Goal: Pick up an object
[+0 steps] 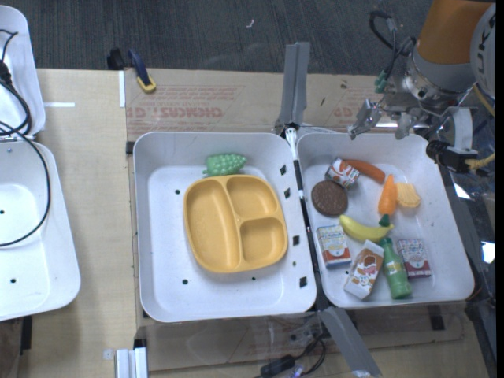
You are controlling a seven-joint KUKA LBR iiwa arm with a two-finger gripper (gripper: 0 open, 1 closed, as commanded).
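Observation:
My gripper (385,124) hangs above the far rim of the right bin (457,235), open, with nothing between its fingers. Below it in that bin lie a red sausage (365,169), a small red-and-white pack (342,172), a brown cookie (329,198), a carrot (387,196), an orange-yellow piece (408,195), a banana (364,229), several small cartons and a green bottle (396,270). All of these rest on the bin floor, apart from the gripper.
The left bin (157,235) holds a yellow divided plate (236,221) and a green bumpy toy (224,163) at its far edge. A grey divider post (294,85) stands between the bins. White equipment with black cables (20,211) sits at the far left.

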